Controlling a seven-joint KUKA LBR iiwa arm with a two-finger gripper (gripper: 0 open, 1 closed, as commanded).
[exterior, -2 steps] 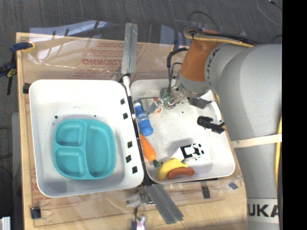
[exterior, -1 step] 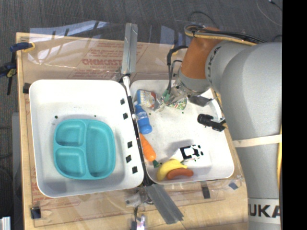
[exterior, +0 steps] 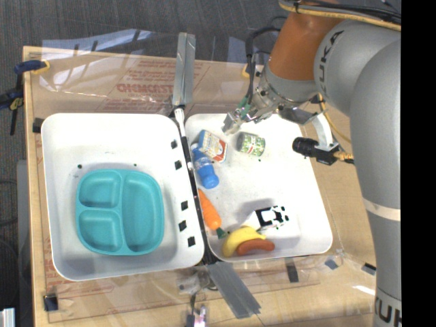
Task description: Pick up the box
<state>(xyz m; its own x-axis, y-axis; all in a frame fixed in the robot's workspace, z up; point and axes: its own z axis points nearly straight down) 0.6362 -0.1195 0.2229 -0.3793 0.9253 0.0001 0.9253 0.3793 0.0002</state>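
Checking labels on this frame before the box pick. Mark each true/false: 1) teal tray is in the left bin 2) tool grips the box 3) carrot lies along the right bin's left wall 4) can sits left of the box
1) True: the teal tray lies in the left bin.
2) False: the tool hangs over the right bin's far edge, apart from the box.
3) True: the carrot lies there.
4) False: the can sits right of the box.

Even overhead light, bright; glare washed out the two shallow white plastic bins (exterior: 109, 131). Shadows soft. Sheen on clear plastic sheet (exterior: 102, 60). Focus slightly soft overall.
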